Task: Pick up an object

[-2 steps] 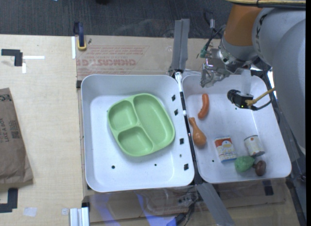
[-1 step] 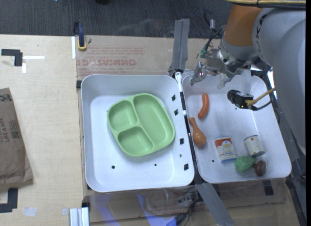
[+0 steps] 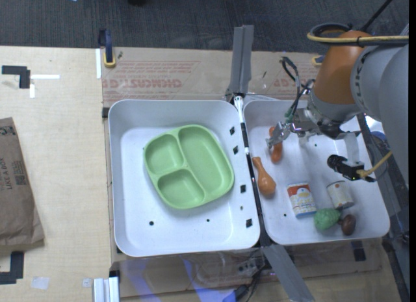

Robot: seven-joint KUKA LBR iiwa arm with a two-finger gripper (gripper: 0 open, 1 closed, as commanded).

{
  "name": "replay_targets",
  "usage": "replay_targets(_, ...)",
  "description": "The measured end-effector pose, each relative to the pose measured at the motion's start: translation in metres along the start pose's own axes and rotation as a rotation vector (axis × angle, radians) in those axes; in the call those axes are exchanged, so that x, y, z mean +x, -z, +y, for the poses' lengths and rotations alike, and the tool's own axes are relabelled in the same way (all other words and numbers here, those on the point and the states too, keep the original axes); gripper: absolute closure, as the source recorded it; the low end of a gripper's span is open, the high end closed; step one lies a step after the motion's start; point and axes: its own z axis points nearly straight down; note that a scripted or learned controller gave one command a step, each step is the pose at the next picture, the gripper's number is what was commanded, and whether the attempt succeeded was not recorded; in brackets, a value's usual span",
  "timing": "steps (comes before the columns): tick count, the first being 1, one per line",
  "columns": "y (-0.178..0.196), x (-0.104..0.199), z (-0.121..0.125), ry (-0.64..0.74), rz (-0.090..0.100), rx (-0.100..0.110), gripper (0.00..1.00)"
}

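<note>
Where the grey arm reaches into the right-hand white bin (image 3: pixel 374 219), its tool (image 3: pixel 278 136) sits at the upper left of that bin, directly over a small orange carrot-shaped toy (image 3: pixel 275 152). I cannot tell how wide it stands. A tan wooden pear-shaped piece (image 3: pixel 263 176) lies just below.

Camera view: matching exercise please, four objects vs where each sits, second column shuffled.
Things:
1. green divided plate
2. small carton
3. can
4. gripper

Places:
A. right bin, between the carton and the bin's right wall
B. over the right bin's upper left part
C. left bin
D. right bin, beside the wooden pear-shaped piece

Pairs: 1-C, 2-D, 3-A, 4-B
</note>
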Motion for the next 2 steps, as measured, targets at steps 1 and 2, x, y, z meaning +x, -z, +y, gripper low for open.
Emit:
replay_targets(1,0.009,-0.002,0.0,-0.005,-0.001,0.0,1.0)
replay_targets(2,0.1,0.066,0.035,0.008,0.0,0.0,1.0)
